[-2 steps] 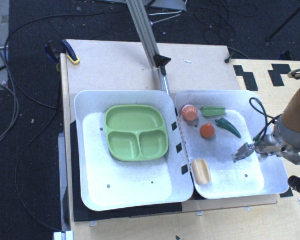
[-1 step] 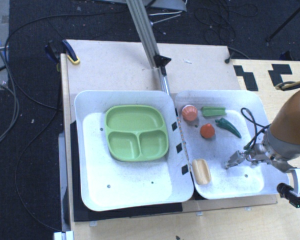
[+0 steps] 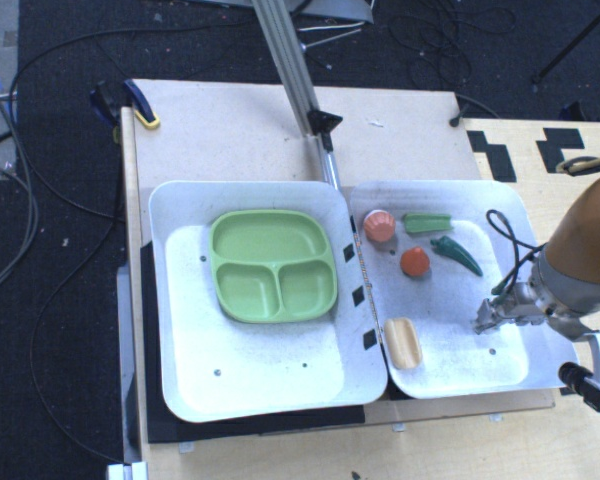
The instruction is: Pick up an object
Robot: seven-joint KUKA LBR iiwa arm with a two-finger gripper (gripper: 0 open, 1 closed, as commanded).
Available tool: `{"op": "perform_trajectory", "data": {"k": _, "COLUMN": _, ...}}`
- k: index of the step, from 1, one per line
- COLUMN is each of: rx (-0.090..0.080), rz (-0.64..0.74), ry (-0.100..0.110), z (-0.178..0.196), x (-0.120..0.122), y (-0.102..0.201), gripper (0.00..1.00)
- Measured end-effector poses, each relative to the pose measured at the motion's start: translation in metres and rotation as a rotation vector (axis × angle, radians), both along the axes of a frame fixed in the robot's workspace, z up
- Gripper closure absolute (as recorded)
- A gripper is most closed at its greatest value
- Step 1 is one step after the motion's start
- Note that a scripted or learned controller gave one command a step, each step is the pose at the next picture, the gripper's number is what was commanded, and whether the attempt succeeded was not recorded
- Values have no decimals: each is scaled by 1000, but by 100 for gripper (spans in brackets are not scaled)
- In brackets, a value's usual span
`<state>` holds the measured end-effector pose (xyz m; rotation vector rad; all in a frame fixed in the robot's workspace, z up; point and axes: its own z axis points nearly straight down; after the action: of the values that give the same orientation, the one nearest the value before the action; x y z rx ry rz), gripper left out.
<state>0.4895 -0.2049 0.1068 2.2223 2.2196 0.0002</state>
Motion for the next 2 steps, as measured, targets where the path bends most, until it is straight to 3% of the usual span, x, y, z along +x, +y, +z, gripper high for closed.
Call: {"op": "perform_trajectory", "data": {"k": 2, "rx": -3, "rz": 3, "ry": -5, "z": 121, "x": 5, "y": -10, "gripper": 100}}
